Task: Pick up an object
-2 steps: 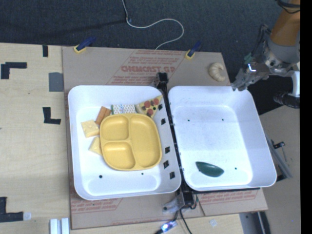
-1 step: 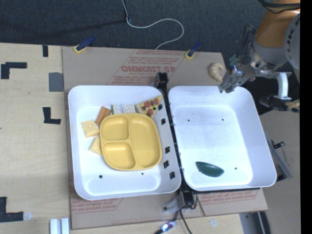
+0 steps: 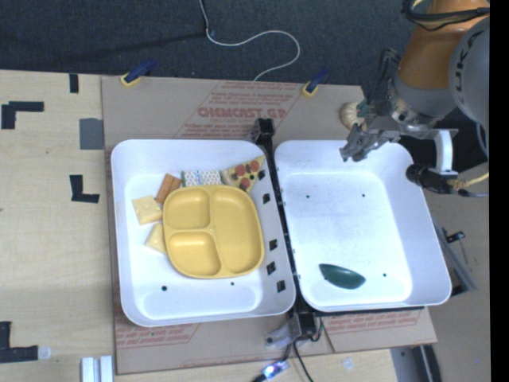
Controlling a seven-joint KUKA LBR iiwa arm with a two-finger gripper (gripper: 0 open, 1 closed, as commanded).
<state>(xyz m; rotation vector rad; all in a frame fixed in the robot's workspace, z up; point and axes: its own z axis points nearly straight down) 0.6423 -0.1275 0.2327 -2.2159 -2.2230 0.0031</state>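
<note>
A cardboard-topped bench [image 3: 231, 110] carries two white bins; the right bin [image 3: 413, 237] is mostly bare, a dark green object [image 3: 343, 276] near its front edge. The gripper [image 3: 355, 150] hovers over its far rim, jaws' state unclear.

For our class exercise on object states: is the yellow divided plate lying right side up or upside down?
Right side up: the yellow divided plate shows its three hollow compartments facing upward in the left bin.

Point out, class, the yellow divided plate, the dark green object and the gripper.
yellow divided plate [image 3: 213, 231]: camera view, centre ridge.
dark green object [image 3: 343, 276]: camera view, its middle.
gripper [image 3: 355, 150]: camera view, between the fingertips.
</note>
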